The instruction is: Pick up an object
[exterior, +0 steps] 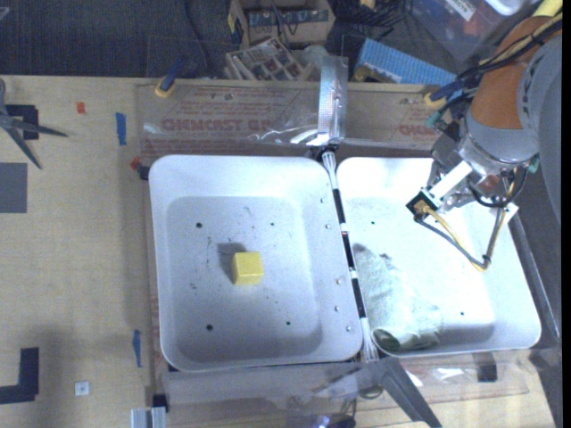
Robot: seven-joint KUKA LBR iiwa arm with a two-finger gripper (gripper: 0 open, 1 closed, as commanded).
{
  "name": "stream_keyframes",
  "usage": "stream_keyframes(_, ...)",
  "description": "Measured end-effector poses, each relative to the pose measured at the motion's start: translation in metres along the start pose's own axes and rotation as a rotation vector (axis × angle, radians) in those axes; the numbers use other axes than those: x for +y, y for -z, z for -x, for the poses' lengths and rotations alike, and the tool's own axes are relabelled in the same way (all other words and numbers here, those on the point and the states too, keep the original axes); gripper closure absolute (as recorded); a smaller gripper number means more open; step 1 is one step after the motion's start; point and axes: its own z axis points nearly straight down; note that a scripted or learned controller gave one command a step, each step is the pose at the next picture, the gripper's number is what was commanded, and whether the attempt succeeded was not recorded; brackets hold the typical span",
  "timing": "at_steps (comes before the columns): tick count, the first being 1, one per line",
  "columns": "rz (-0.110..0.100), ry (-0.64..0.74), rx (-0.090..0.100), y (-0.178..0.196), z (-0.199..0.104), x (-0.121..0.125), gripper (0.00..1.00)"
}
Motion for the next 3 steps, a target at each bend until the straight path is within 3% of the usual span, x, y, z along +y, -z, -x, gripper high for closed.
stream_keyframes(1, -0.004, 0.151, 0.0, -0.04, 0.047, 0.047, 1.0)
stream_keyframes(2, -0.003, 0.347, 0.002, -0.047, 0.105, 0.056, 1.0)
stream_keyframes(3, 0.001, 0.13, 0.002, 0.005, 0.087, 0.033, 1.0)
